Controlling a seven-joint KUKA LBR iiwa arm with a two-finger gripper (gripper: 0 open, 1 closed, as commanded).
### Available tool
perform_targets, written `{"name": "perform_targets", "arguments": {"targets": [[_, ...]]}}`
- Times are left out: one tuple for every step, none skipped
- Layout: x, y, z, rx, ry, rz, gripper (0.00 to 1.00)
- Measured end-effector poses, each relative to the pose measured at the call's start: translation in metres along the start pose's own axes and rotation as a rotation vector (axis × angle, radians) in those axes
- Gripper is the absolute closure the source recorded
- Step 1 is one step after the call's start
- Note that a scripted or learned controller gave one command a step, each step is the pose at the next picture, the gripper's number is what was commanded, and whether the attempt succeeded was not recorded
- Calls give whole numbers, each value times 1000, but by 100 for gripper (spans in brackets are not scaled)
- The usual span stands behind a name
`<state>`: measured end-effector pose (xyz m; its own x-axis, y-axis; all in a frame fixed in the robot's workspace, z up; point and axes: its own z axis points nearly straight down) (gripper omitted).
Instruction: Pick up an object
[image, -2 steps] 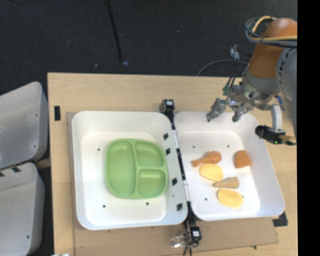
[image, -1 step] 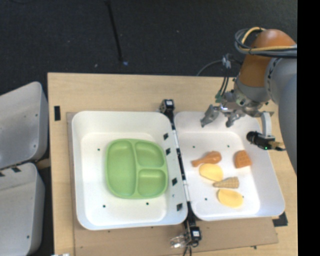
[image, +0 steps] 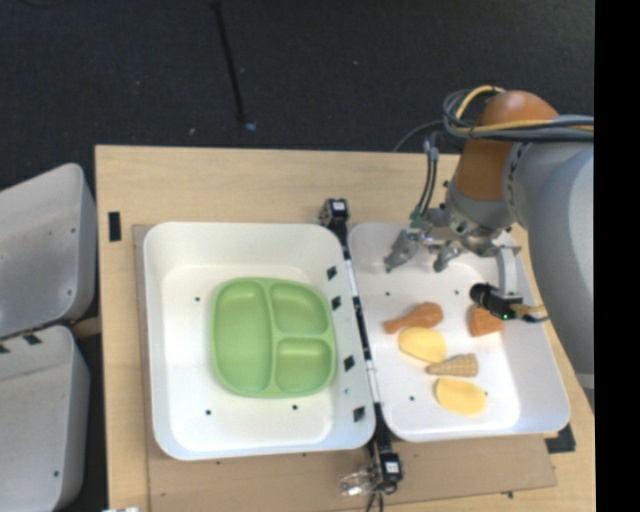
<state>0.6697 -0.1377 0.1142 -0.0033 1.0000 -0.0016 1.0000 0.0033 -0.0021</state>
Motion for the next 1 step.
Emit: {"name": "perform_targets", "arguments": {"targets": [[-1, 0, 13, -2, -1, 0, 0]]}}
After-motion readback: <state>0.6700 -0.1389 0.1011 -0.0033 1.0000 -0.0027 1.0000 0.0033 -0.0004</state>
